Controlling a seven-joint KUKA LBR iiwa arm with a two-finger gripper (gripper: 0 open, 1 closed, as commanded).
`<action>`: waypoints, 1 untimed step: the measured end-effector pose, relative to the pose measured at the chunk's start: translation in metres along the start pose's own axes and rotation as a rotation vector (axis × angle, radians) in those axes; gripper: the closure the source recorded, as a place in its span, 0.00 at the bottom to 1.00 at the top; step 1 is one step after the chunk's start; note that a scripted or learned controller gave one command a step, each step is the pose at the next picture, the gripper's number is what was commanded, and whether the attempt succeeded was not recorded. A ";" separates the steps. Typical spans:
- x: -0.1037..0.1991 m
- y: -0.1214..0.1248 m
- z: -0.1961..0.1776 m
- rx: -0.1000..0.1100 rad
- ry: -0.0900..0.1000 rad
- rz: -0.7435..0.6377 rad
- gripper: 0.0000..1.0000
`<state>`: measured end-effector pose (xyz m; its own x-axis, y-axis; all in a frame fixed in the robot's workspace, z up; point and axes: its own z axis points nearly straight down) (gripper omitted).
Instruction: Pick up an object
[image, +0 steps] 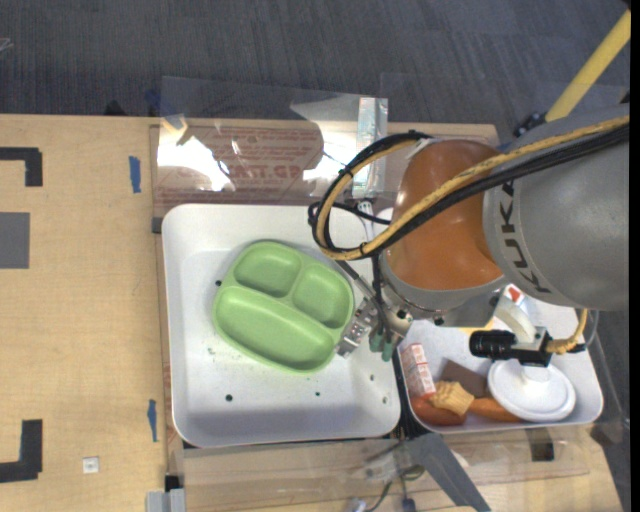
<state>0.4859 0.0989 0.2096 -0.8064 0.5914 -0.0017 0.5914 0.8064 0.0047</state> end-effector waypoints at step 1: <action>0.008 0.002 -0.046 0.000 -0.002 0.136 0.00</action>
